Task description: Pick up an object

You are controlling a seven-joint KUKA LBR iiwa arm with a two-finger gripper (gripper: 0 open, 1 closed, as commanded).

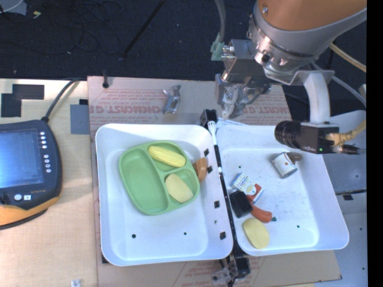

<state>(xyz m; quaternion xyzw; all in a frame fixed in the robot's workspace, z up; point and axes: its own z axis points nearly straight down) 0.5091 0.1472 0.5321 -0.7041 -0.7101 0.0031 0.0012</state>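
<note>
My gripper [237, 106] hangs above the back edge of the right bin [326, 223], near the divider between the bins. It is open, with nothing between its fingers. Below it in the right bin lie a silver can [285, 164], a small white, blue and red carton [247, 184], a black block [240, 203], a red-orange stick [262, 213] and a yellow lump [256, 233]. The left bin [111, 220] holds a green divided plate [140, 184] with a yellow corn cob [167, 155] and a pale yellow piece [179, 188]. An orange piece [201, 169] lies beside the plate.
A black cylinder [302, 136] on a white mount juts over the right bin's back right part. A teach pendant [24, 166] lies left of the bins. A small metal clip [172, 99] sits on the cardboard behind the left bin.
</note>
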